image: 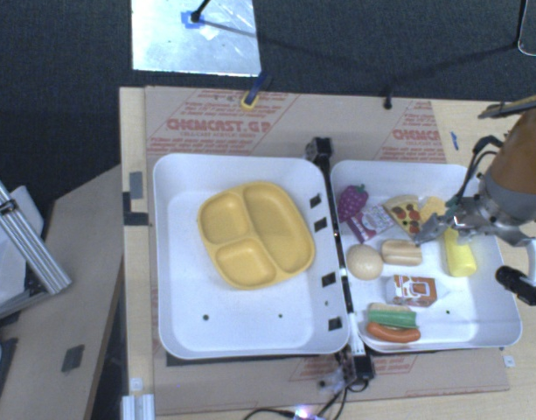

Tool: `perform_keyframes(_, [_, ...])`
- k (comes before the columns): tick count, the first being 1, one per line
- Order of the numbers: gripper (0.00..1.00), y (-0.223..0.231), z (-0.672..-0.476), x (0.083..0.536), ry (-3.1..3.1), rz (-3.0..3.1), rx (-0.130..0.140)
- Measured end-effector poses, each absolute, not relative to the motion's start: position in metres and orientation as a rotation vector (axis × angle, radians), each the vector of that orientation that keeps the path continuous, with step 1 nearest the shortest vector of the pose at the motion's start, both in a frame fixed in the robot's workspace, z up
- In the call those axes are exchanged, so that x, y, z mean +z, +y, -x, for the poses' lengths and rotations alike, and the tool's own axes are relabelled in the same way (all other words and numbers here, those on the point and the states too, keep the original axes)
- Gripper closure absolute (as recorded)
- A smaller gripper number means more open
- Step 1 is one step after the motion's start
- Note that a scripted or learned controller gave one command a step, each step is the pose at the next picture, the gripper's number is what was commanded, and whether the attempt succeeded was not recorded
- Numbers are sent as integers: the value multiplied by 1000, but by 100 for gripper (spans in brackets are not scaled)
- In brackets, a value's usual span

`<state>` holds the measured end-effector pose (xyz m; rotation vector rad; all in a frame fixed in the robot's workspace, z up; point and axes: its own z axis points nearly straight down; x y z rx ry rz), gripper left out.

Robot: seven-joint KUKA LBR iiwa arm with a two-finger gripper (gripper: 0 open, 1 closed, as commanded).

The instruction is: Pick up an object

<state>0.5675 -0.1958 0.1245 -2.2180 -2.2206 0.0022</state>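
Observation:
The right bin (482, 322) holds several toy foods. These include purple grapes (353, 201), a pizza slice (405, 210), a tan bread roll (400, 253), a round beige ball (365, 262), a yellow bottle-like piece (460, 258), a small white and orange carton (414, 290) and a hot dog sandwich (393, 324). My gripper (438, 224) hangs low over the bin's right half, with its tip just right of the pizza slice and above the yellow piece. The view shows nothing held in it. The grey wrist with its orange band (521, 160) comes in from the right.
In the left bin (184, 322) lies a yellow three-compartment plate (254, 233). A black hinge strip (333, 234) separates the two bins. A cardboard sheet (215, 121) lies under both bins, and a shiny square plate (196, 23) lies on the floor behind.

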Motion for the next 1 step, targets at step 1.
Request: perform_keyframes(1, [0, -186, -577, 90, -2236, 2211, -34])
